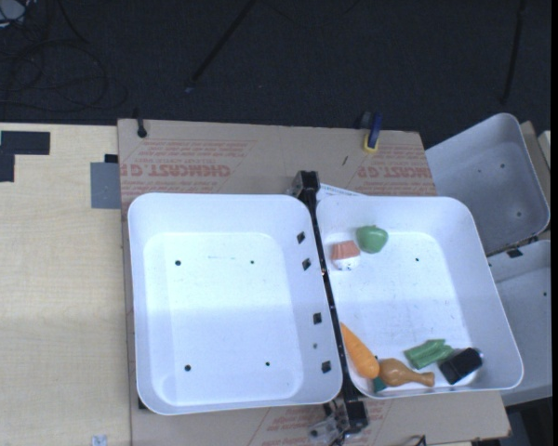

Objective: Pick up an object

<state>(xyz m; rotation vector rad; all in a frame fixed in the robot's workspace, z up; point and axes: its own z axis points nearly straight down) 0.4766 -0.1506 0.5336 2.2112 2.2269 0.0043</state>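
Toys are all lying in the right bin [465,221]: a green one [373,239], a pink block [345,250], a carrot [360,348], a black piece [460,366]. Nothing is getting picked up yet. I cannot tell how the end effector is standing. Left bin [158,221] is holding nothing.

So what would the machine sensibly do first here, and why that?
Probably reach in over the right bin toward the green round toy. It sits near the bin's far side with only a small orange-and-white piece beside it, while the carrot, the green pod and the black block crowd the near corner.
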